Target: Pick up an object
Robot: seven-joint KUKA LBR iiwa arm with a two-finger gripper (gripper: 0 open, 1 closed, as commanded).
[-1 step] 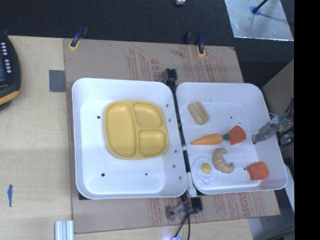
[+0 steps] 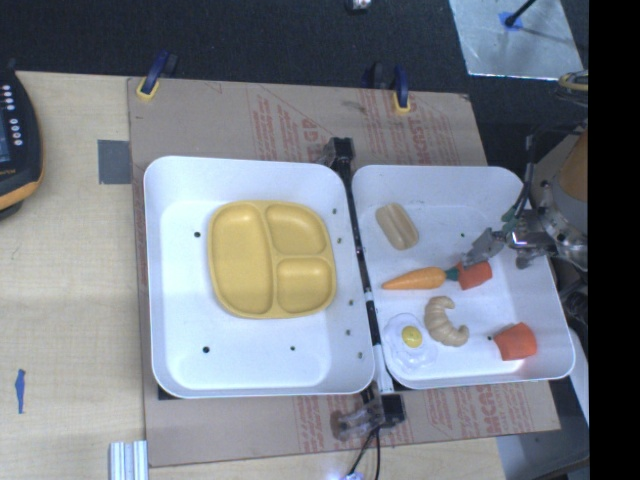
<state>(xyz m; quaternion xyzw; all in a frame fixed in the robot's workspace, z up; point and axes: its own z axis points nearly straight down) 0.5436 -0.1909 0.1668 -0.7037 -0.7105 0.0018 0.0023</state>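
The right bin (image 2: 440,190) holds several toy foods. Among them are a tan bread roll (image 2: 397,225), an orange carrot (image 2: 413,280), a small red piece (image 2: 477,275), a croissant (image 2: 446,322), a fried egg (image 2: 410,337) and an orange-red block (image 2: 516,342). My gripper (image 2: 480,251) reaches in from the right edge of this bin. Its tip sits just above the small red piece, next to the carrot's green end. I see no object lifted off the bin floor.
The left bin (image 2: 180,358) holds a yellow divided plate (image 2: 270,258). A raised seam (image 2: 357,268) separates the two bins. Clamps (image 2: 400,90) hold the brown board at the back, and a black pendant (image 2: 15,143) lies at far left.
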